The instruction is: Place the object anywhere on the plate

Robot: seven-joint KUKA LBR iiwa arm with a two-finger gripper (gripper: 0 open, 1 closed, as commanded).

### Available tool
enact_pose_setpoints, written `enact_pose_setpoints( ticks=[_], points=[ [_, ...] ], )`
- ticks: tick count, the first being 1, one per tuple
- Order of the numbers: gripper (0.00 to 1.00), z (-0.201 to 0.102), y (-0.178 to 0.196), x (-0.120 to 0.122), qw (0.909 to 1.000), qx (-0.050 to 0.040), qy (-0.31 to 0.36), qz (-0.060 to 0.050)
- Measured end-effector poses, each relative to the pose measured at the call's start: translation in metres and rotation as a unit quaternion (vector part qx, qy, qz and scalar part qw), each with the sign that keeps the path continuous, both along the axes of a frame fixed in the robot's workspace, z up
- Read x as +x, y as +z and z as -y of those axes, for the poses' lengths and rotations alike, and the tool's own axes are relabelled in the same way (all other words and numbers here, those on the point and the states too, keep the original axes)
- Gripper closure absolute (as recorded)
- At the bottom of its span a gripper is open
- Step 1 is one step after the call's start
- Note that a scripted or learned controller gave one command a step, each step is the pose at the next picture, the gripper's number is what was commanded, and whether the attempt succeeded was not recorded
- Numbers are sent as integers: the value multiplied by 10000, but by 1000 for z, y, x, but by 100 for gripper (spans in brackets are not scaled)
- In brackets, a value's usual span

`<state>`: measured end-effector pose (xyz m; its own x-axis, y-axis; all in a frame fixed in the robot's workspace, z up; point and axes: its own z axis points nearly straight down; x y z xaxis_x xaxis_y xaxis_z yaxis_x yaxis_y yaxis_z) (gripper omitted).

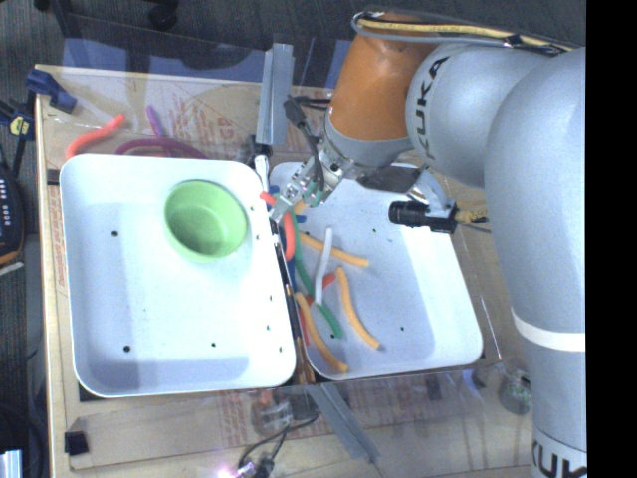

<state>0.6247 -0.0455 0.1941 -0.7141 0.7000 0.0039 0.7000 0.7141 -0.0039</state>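
Two white bins are sitting side by side on the bench. The gripper (pixel 299 195), finger state indiscernible, is hovering over the right bin (pixel 438 307); the green plate (pixel 206 219) is lying just leftward, while the noodle-like strips (pixel 333 297) are lying just below it.

Gripper (pixel 291 199) over the right bin's (pixel 438 297) top-left corner; green plate (pixel 206 218) to its left, coloured sticks (pixel 333 297) below.

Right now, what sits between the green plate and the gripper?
In the camera view: bare white floor of the left bin, then the two bins' adjoining rims, between the round green plate and the gripper.
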Motion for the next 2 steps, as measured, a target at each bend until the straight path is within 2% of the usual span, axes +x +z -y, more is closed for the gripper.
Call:
enact_pose_setpoints(
  ticks=[1, 2],
  points=[
    [100, -62, -3, -1, 9972, 1, 749, -11],
    [0, -61, -2, -1, 9972, 1, 746, -5]
  ],
)
